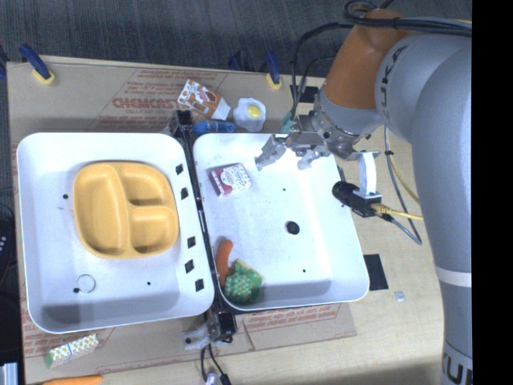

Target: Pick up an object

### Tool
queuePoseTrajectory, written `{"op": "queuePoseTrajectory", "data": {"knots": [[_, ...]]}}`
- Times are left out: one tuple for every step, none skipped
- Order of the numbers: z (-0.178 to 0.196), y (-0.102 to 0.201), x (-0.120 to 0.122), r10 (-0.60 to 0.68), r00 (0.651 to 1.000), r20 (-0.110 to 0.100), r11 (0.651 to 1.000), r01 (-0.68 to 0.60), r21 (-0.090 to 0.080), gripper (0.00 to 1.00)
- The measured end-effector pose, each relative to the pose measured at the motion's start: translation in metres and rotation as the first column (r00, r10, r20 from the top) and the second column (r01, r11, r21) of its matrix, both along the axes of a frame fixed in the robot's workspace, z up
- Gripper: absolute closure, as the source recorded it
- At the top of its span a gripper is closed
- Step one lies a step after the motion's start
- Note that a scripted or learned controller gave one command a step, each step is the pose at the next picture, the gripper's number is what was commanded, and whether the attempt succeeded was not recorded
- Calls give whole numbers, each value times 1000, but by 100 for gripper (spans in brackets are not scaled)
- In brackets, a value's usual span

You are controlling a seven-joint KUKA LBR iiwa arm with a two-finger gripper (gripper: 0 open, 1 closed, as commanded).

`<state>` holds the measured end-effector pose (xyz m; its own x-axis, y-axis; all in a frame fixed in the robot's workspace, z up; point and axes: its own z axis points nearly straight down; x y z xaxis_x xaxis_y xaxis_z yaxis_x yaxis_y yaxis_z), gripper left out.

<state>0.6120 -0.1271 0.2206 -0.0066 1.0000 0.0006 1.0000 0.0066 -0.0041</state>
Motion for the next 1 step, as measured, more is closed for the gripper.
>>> {"op": "queuePoseTrajectory", "data": {"knots": [[-125, 19, 39, 68, 998, 9, 998, -68, -2, 0]]}}
